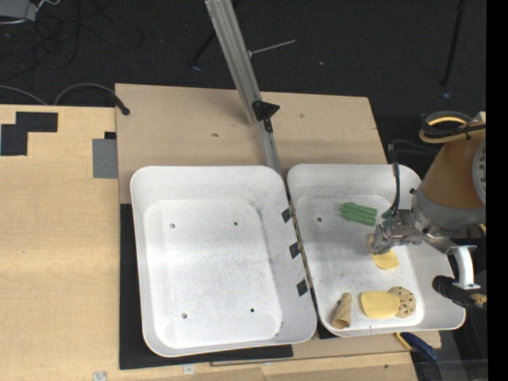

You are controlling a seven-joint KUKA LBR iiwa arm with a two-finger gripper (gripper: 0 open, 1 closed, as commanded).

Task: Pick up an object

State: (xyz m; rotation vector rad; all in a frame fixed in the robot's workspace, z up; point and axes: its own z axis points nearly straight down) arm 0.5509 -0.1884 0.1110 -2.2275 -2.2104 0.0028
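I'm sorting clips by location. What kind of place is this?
Probably a robotics lab: two white bins on a plywood bench, loose cables on a dark floor, and a robot's claw.

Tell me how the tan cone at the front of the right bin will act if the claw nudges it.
The tan cone lies on its side, so it would probably roll in a curve. It looks small and likely light. It rests near the right bin's front wall, which may stop it.

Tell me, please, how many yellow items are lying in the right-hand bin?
2: a small yellow piece just under the gripper, partly covered, and a larger yellow block near the bin's front edge.
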